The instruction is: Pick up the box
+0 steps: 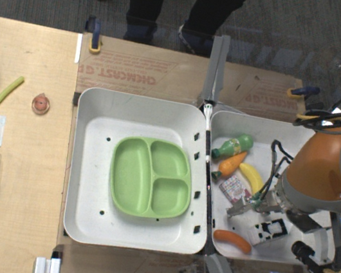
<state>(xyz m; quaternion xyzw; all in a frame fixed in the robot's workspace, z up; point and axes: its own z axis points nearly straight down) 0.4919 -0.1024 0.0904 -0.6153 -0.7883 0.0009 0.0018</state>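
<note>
Grey arm from the right, end effector low, fingers apart.

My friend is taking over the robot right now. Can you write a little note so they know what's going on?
Gripper: low in the right bin, right beside the box, with nothing seen between its fingers. Whether they are open or shut can't be told.
Box: small, with a pink pattern, lying flat on the right bin's floor, next to the banana and carrot. A green bottle lies above them and a sausage near the front edge.
Left bin: holds a green divided plate.
Done: the arm has reached the box.
Left: grip the box and lift it.
</note>
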